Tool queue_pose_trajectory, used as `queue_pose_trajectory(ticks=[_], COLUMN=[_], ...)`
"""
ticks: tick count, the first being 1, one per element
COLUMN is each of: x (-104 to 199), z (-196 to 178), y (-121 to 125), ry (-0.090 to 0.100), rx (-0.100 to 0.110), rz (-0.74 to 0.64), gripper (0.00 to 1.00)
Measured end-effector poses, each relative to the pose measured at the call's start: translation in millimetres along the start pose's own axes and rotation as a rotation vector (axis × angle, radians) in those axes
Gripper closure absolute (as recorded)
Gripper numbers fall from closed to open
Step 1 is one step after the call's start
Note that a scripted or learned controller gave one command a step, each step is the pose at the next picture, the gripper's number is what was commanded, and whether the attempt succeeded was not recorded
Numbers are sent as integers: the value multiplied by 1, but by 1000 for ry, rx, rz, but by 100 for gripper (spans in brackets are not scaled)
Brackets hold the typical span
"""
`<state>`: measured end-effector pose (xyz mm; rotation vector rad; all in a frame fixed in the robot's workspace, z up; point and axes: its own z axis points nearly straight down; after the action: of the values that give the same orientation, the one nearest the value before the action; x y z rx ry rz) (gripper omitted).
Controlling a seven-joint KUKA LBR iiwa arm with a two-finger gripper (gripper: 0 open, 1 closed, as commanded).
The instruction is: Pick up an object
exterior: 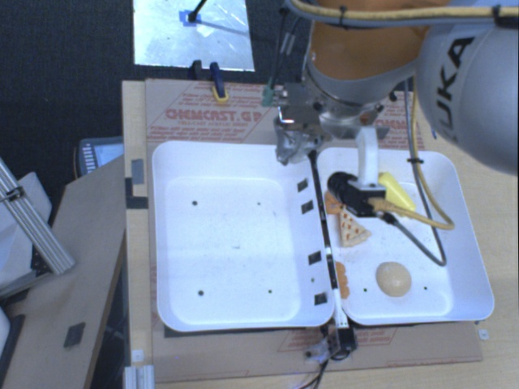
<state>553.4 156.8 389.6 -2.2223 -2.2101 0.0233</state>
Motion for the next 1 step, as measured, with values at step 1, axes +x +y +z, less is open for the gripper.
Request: queue_pose_trajectory(ticks=[1], x=[-4], z=[-139], y=[19], ry=[9], rx=[-33], rz=[-8], gripper=[100])
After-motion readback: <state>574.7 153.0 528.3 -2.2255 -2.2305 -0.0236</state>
